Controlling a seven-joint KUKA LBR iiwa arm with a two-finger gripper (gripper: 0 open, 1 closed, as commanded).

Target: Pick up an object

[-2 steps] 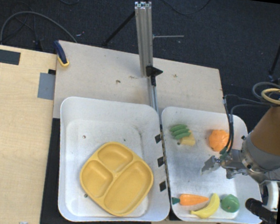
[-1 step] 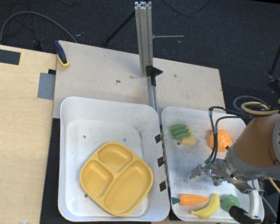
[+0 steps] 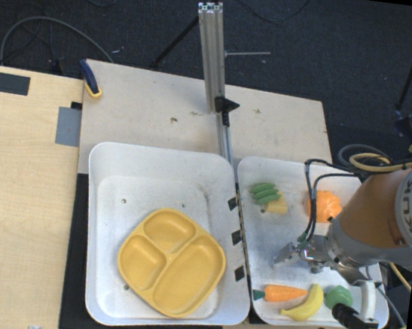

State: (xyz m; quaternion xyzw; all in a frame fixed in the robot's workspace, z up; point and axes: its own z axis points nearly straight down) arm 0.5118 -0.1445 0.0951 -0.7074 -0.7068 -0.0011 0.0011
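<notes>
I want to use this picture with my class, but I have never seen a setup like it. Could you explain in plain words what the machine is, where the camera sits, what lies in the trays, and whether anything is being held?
One camera, fixed above the bench, looks down at a slant. The grey robot arm with an orange band reaches in from the right. Its gripper hangs low over the right shallow white bin; nothing shows between its jaws, and I cannot tell if they are open. That bin holds toy food: a green ridged vegetable on a yellow piece, a round orange fruit, an orange carrot, a yellow banana and a green round piece. The left shallow white bin holds a yellow plastic plate with three compartments.
</notes>
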